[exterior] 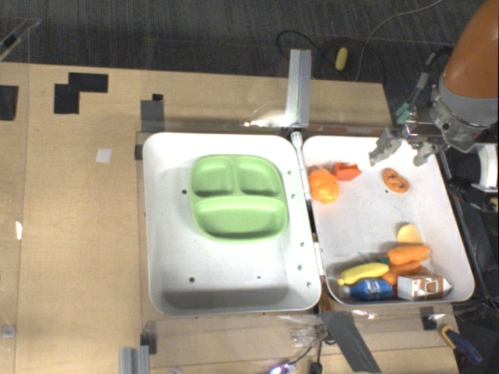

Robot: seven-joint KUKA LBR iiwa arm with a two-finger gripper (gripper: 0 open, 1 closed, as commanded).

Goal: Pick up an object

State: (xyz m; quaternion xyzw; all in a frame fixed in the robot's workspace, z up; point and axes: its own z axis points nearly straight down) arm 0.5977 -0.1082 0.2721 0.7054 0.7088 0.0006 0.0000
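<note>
My gripper (pixel 401 154) hangs over the far part of the right bin (pixel 460 240), its two fingers (pixel 380 151) spread open with nothing between them. Just below it on the bin floor lies a small brown ring-shaped toy (pixel 395 181). Left of that sit a red block (pixel 346 171) and an orange fruit (pixel 323 186). Along the near edge are a yellow piece (pixel 407 233), a carrot (pixel 409 254), a banana (pixel 363 272), a blue bottle (pixel 371 289) and a white carton (pixel 423 287).
The left bin (pixel 168 248) holds a green divided plate (pixel 237 195). A metal post (pixel 299 84) stands at the back between the bins. Cables trail behind the bench and by the right bin's right side.
</note>
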